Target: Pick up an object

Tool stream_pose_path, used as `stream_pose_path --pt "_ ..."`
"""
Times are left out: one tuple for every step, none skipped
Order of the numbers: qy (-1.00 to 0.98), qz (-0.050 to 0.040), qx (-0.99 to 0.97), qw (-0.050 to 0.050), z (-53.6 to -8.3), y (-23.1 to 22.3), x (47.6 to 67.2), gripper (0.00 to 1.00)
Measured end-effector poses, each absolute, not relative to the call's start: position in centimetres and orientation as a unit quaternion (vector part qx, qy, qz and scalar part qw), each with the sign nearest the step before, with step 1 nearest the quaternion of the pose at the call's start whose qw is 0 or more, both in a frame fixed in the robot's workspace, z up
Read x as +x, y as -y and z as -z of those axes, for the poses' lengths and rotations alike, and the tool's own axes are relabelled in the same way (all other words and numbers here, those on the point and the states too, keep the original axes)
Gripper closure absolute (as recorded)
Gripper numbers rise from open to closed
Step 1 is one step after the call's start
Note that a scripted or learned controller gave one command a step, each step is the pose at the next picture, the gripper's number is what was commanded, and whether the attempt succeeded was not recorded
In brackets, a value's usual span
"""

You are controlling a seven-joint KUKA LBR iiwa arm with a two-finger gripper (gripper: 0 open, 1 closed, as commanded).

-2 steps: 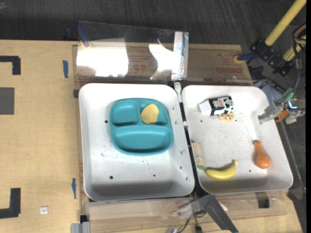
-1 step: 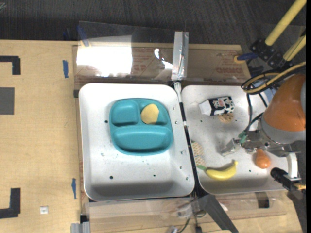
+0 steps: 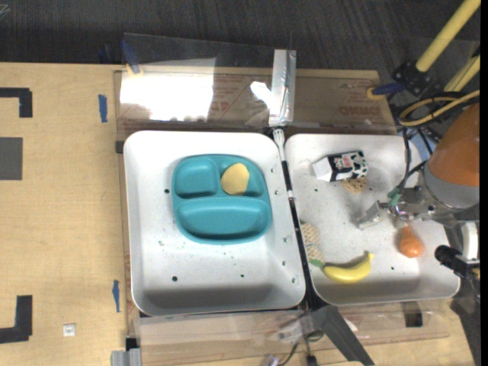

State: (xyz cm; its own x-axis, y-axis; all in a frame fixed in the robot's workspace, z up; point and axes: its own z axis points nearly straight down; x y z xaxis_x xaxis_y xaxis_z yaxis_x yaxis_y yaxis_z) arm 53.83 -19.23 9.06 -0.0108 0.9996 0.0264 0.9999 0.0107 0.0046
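**Arm low over right bin, tool among scattered items**

Arm (image 3: 457, 162) enters from the right, grey body with orange band showing at the frame edge, wrist angled down into the right bin (image 3: 335, 147). Tool (image 3: 375, 213) sits low near the bin floor, right of centre; metal parts point left. Cannot tell whether it is apart or together, and nothing is visibly clamped in it.

Right bin contents:
- Small carton (image 3: 341, 166), white with black patches, lying on its side toward the back of the bin, apart from the tool.
- Orange fruit (image 3: 410, 243), round, just beside the tool on its near-right side, resting on the bin floor.
- Banana (image 3: 349, 268), yellow, curved, lying flat near the front edge, apart from the tool.
- Waffle-patterned piece (image 3: 309, 239), tan, against the left wall of the bin.

Left bin (image 3: 145, 204) holds 1 teal divided plate (image 3: 221, 218), 3 compartments. A yellow lemon-like fruit (image 3: 235, 178) sits in the back-right compartment.

Both bins rest side by side on the worktop (image 3: 53, 227), walls touching at the middle. Yellow and black cables (image 3: 427, 101) lie behind the arm at upper right.
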Motion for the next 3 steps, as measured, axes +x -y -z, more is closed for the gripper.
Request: stream_pose_path --pt "0.766 0.0138 -0.643 0.002 -9.1 19.8 49.5 0.00" --pt "0.779 0.0039 -0.627 -0.004 -8.8 13.1 55.3 0.00" --pt "0.689 0.0022 -0.724 -0.004 -15.7 17.2 66.9 0.00"
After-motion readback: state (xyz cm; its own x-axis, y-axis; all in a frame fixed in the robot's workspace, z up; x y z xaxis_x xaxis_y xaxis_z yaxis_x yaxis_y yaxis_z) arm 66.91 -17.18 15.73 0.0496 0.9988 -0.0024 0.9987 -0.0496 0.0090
